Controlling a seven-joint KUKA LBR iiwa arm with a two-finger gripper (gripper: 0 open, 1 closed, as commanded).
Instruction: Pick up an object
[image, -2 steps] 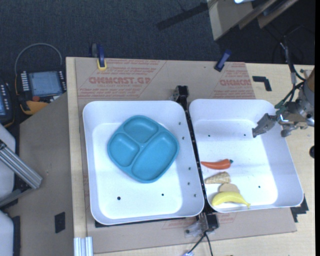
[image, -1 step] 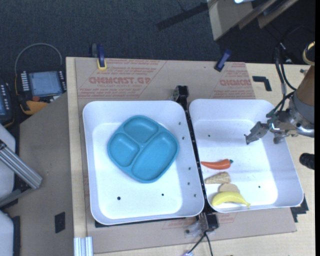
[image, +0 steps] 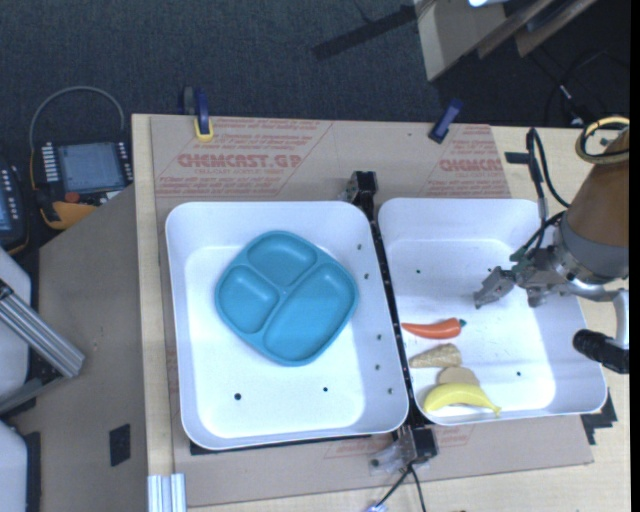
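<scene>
Hovering inside the right bin (image: 400, 300), the tool (image: 492, 291) (fingers spread, gripping nothing) sat at two o'clock from the red pepper (image: 433, 328); the banana (image: 459, 399) lay at the bin's six o'clock

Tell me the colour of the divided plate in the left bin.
The divided plate is light blue, plain, with no pattern; the camera view shows it clearly from above.
</scene>
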